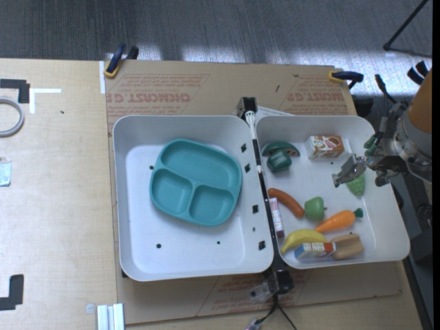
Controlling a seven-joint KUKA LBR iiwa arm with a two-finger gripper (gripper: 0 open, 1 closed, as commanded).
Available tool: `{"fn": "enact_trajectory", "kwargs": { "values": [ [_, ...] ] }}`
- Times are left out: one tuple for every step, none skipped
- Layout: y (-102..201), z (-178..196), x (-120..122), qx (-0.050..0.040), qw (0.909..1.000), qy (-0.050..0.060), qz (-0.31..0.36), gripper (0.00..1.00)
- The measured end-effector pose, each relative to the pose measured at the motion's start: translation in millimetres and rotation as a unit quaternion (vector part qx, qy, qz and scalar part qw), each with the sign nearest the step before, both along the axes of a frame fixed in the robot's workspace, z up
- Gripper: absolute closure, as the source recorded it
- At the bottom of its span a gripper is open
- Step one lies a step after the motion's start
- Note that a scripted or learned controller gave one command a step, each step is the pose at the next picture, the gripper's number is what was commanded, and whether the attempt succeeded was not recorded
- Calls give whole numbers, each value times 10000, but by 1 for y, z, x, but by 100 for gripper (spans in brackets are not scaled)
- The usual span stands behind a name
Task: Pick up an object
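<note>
Two white bins sit side by side on the tabletop (55,205): the left bin (137,253) carries a teal divided plate (196,182), the right bin (385,243) holds toy food. From the right, the pincer (366,172) hangs over the right bin's far-right side, fingers spread apart, nothing between them. Just beside it lies a small green leafy piece (357,185). Nearby lie an orange carrot (336,220), a green pepper (314,207), and a yellow banana (302,238).

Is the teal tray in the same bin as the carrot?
No: the teal tray lies in the left bin, while the carrot lies in the right bin.
</note>
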State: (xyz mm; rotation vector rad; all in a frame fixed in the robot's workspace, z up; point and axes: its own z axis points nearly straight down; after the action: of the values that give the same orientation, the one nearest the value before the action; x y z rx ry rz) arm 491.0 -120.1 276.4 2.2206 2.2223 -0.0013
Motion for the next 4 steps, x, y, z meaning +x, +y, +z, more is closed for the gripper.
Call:
{"fn": "enact_trajectory", "kwargs": {
  "values": [
    [23,-150,12,4,10000,5,-19,0],
    [28,-184,9,6,10000,6,-22,0],
    [27,-175,9,5,10000,3,-40,100],
    [57,95,-12,-9,10000,-17,12,100]
  ]
}}
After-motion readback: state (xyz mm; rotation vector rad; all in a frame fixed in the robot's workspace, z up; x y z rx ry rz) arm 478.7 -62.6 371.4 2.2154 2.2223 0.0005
